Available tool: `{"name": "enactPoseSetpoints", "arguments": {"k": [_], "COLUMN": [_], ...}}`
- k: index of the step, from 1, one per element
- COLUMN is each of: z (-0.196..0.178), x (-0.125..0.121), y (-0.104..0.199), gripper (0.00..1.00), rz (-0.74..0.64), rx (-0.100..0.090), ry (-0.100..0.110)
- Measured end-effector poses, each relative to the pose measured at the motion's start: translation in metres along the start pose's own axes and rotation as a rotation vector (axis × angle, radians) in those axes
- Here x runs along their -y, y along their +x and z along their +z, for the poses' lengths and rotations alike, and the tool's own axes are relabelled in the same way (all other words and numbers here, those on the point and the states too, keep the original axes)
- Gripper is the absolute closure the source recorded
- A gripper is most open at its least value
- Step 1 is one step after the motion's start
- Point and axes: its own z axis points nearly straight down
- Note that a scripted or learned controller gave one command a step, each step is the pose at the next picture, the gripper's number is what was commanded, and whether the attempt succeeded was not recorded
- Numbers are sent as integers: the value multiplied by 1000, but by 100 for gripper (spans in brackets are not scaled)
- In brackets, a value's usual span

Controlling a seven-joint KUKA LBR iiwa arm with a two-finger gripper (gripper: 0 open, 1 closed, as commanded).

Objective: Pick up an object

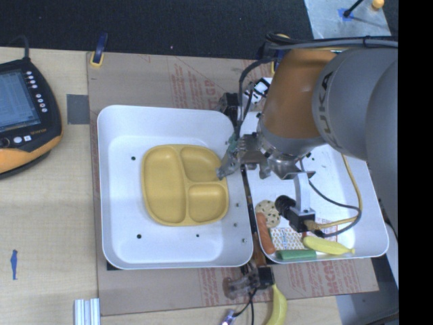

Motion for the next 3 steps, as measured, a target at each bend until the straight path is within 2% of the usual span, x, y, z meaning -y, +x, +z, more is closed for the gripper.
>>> {"name": "enactPoseSetpoints", "arguments": {"k": [1,2,3], "z": [-4,-1,0], "x": [-20,-109,-7], "y": [-97,-109,-108], "gripper": [0,0,0], "rz": [5,2,1], "rx": [-1,-2,-2], "ry": [-2,-2,0]}}
